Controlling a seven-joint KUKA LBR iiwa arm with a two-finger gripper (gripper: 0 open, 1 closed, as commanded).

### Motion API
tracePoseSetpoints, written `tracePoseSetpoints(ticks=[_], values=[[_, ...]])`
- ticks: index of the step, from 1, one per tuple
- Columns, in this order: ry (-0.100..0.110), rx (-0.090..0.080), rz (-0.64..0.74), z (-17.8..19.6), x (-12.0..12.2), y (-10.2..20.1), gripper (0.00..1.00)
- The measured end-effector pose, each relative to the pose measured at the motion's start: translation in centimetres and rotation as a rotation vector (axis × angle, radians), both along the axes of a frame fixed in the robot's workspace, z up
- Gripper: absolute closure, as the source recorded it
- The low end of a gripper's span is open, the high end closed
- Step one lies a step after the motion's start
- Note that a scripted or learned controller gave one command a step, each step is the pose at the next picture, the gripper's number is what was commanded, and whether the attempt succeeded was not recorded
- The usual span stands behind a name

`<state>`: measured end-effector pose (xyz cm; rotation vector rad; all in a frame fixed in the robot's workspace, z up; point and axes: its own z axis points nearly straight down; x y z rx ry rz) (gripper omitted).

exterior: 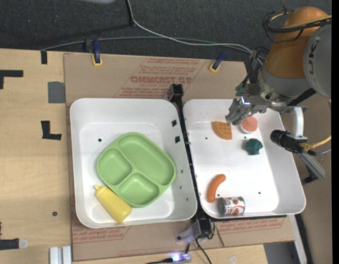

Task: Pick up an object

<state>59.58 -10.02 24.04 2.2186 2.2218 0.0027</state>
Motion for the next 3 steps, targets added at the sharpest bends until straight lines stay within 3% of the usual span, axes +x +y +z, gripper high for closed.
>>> tracePoseSetpoints(ticks=[3], values=[[0.004,0.001,0.005,-2.4,-1.1,15.5,1.00]])
